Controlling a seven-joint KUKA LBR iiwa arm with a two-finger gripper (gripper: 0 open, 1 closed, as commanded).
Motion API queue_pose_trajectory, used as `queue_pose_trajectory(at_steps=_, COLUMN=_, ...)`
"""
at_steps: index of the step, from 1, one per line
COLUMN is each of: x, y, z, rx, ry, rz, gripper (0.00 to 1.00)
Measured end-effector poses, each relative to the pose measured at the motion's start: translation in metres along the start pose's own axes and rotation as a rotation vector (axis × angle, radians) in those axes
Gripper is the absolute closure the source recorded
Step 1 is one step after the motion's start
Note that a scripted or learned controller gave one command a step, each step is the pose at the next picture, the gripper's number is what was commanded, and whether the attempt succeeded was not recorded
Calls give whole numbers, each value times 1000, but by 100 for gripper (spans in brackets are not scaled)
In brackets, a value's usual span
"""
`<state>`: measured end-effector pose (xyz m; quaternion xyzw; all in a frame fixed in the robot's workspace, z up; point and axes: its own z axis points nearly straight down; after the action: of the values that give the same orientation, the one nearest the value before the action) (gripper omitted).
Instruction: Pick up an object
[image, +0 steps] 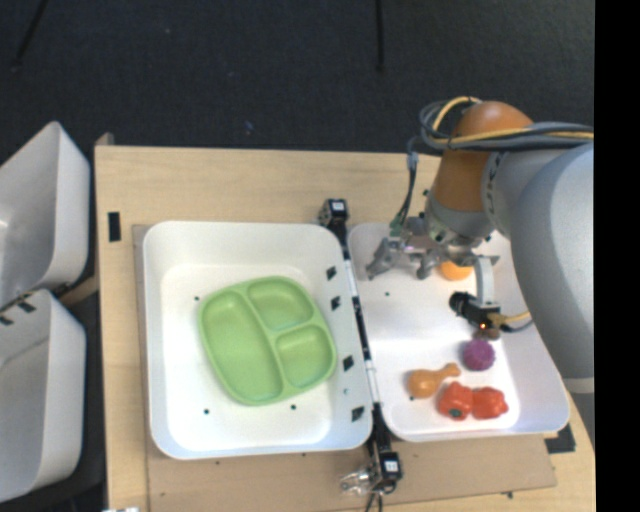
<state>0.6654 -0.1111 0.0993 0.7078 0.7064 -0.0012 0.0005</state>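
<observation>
The job is only just starting: nothing is being lifted yet. The grey two-finger gripper (408, 257) is hanging low at the far end of the right white bin (535, 405), fingers spread, pinching nothing. A small orange piece (457, 269) is sitting just beside it. Nearer us in that bin are lying a purple ball (479, 354), an orange pear-shaped toy (431, 380) and a red pepper toy (471, 401). The left white bin (165, 425) is holding a green plastic tray with three sections (266, 339).

Pale wooden worktop (250, 180) sat on a dark speckled carpet floor (200, 70), two white plastic containers (40, 290) stacked off the left edge, a couple of thin dark cables trailed across the floor up top, lighting was even and soft
</observation>
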Motion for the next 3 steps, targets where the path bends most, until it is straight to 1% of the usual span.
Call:
queue_pose_trajectory(at_steps=1, x=-1, y=1, z=-14, rx=-6, ry=-1, rz=1, gripper=100)
queue_pose_trajectory(at_steps=2, x=-3, y=3, z=-79, rx=-9, ry=1, rz=1, gripper=100)
queue_pose_trajectory(at_steps=3, x=-5, y=5, z=-134, rx=-8, ry=1, rz=-4, gripper=100)
